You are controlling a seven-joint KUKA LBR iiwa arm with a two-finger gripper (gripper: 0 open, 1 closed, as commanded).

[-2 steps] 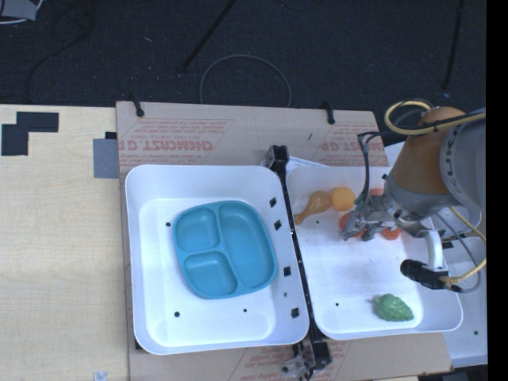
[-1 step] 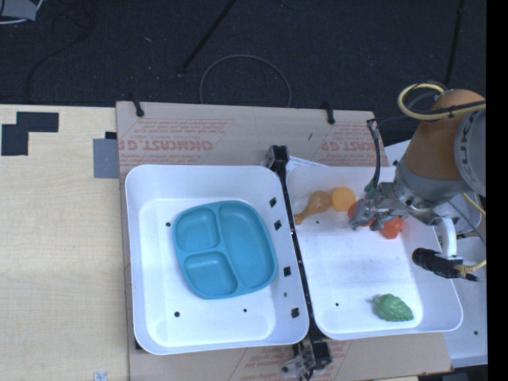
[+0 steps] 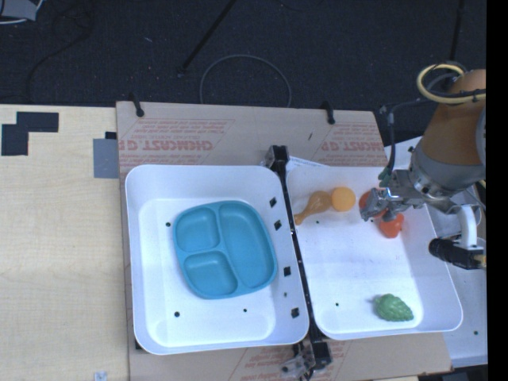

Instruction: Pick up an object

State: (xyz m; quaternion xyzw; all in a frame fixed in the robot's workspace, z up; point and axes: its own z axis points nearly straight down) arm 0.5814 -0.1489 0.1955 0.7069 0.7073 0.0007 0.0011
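While end effector [image 3: 382,206] hangs over right bin [image 3: 432,324], red object [image 3: 390,227] touching below; finger state unclear.

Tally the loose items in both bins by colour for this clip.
Blue: 1, divided plastic plate in the left bin
Orange: 1, ball
Tan: 1, drumstick-shaped toy
Red: 1, small object beside the tool
Green: 1, leafy lump
Total: 5

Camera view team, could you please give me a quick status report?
Gripper low over right bin, at the red object; grasp unconfirmed. Orange ball and green object lie apart. Nothing blocking.
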